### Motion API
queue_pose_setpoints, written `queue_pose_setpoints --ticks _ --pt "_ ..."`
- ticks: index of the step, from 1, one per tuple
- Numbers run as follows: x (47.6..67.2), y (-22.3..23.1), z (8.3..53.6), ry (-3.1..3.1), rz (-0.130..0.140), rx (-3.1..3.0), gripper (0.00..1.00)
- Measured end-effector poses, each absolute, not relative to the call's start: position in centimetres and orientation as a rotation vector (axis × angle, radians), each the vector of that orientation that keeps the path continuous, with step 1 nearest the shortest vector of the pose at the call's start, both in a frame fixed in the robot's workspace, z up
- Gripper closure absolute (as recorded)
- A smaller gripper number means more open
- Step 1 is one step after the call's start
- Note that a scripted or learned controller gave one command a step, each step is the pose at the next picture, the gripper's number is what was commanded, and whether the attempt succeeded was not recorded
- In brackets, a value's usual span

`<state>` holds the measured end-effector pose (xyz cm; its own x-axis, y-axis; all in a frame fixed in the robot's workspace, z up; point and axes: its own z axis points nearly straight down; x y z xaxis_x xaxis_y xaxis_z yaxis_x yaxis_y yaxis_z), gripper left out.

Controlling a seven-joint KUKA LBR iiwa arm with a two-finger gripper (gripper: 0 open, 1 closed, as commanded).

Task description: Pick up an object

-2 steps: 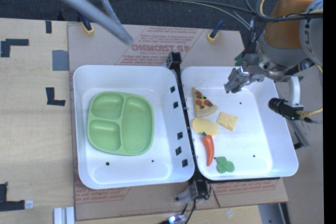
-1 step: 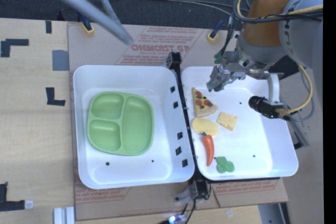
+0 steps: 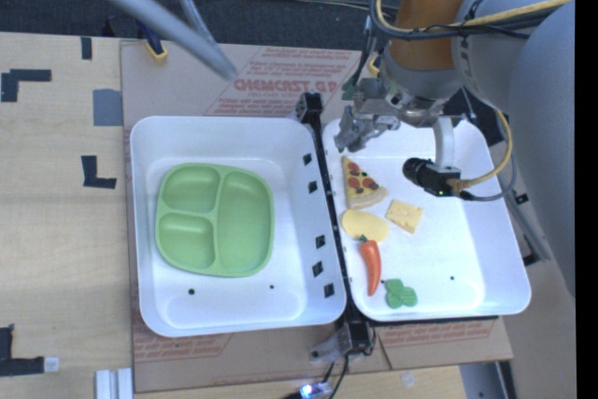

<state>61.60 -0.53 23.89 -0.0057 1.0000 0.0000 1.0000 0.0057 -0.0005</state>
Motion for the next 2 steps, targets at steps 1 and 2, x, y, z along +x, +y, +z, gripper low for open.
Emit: queue_pose_setpoints --ticks 1,2 --pt "62.2 4.1 24.3 -2.227 0.002 -2.216 1.0" --pt "63.5 10.1 24.3 -2.228 -0.001 -2.213 1.0"
